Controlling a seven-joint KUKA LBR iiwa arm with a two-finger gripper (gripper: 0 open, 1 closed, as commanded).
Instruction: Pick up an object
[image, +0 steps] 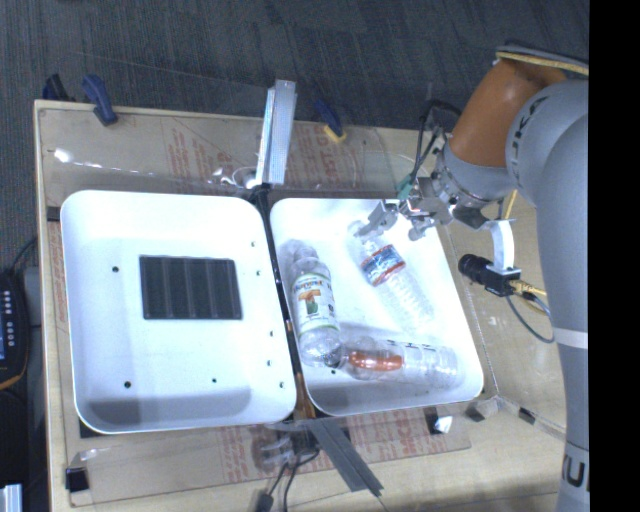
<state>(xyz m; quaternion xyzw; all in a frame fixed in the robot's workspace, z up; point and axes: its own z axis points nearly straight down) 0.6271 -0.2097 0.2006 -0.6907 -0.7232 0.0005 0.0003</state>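
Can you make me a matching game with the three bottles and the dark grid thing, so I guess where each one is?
Things:
1. bottle with the blue and red label
2. bottle with the orange and green label
3. bottle with the orange-red band
4. dark grid panel

Places:
A. lying along the near edge of the right bin
B. on the floor of the left bin
C. top of the right bin, by the gripper
D. against the right bin's left wall

Pairs: 1-C, 2-D, 3-A, 4-B
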